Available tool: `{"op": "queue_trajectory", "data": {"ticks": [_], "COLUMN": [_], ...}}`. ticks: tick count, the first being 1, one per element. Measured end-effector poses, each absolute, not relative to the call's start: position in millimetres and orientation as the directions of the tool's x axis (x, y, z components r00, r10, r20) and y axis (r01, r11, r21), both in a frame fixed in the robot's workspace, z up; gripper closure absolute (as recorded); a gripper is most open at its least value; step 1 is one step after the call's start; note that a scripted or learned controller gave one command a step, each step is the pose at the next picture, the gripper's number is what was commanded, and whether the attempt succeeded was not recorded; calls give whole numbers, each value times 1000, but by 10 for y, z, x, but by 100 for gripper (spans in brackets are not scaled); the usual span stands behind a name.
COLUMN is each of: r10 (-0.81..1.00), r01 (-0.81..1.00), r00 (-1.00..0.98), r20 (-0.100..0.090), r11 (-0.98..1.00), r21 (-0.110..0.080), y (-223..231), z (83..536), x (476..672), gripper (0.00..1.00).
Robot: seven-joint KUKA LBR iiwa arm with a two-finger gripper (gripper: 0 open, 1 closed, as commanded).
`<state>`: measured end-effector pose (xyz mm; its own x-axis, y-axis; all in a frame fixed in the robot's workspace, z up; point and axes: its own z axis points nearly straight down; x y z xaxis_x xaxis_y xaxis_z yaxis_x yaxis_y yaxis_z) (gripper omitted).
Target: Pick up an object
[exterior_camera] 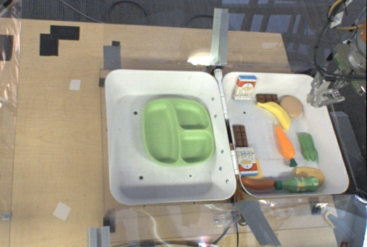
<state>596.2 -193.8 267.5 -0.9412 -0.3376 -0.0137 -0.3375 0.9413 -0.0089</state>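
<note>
The right bin (338,142) holds several toy foods: a yellow banana (276,114), a beige bun (291,106), an orange carrot (285,142), a green cucumber (308,146), two chocolate bars (266,98) (239,136), two small cartons (245,87) (246,161), a red sausage (259,184) and a green bottle (297,184). My gripper (324,97) hangs over the bin's upper right corner, right of the bun and apart from it. It looks open, with nothing between its fingers.
The left bin (123,125) holds a green divided plate (176,131). A metal post (219,36) rises behind the wall that the bins share. Cables (332,22) hang near the arm at the upper right. Bare wooden bench (51,125) lies to the left.
</note>
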Motion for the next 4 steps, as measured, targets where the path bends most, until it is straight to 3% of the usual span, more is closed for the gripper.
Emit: {"op": "queue_trajectory", "data": {"ticks": [1,2,3,4], "r10": [-585,-664,-635,-631], "r01": [-585,-664,-635,-631], "r00": [-811,-748,-772,-775], "r20": [-11,-12,-12,-23], "r11": [811,748,773,775], "r21": [-9,-4,-3,-11], "y": [-1931,-551,247,222], "z": [2959,2902,2864,3016], "x": [6712,6550,6701,6725], "gripper": [100,100,100,100]}}
